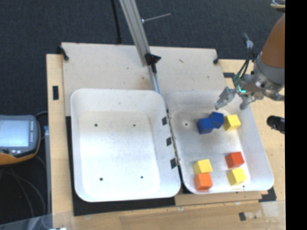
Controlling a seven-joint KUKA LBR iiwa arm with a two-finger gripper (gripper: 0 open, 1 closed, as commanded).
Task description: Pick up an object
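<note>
The right bin (189,143) holds several small cubes. Two blue cubes (210,122) sit touching near its middle, with a yellow cube (232,122) just to their right. Nearer the front lie a red cube (234,159), a yellow cube (203,166), an orange cube (203,180) and another yellow cube (237,176). My gripper (235,99) hangs over the bin's back right part, just behind the blue and yellow cubes. It is open, its fingers (224,99) spread with nothing between them.
The left bin (120,143) lies beside the right one, divided from it by a ridge with black clips. A slanted aluminium post (136,25) rises behind the bins. A grey device (17,135) sits off the bench's left edge.
</note>
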